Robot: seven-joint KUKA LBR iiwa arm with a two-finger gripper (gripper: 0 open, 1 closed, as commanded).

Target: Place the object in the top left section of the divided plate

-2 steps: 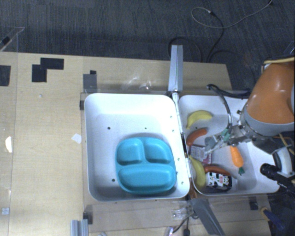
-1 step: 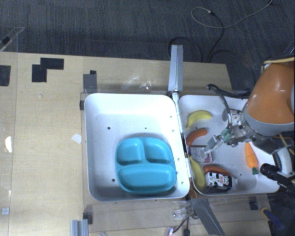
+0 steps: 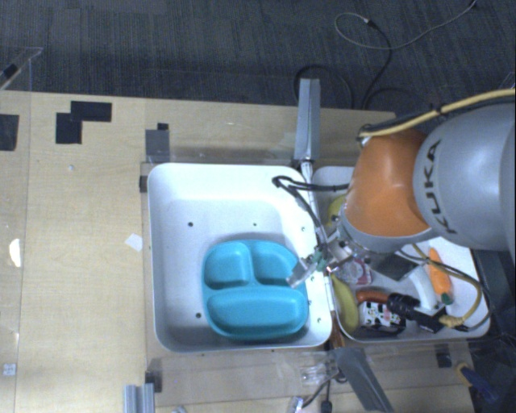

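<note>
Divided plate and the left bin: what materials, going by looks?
Divided plate: likely moulded plastic, light blue all over, smooth with a soft sheen, rounded ridges between its sections. Left bin: probably plastic too, white, semi-matte, with rounded corners and gently sloped walls; painted metal can't be ruled out.

2 white bins (image 3: 165,266), black tape patches (image 3: 81,119), cable (image 3: 367,24)

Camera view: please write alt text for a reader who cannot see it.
A grey and orange robot arm reaches over two white bins, its gripper at the right edge of a blue divided plate in the left bin. The right bin holds small objects, including a carrot.
</note>
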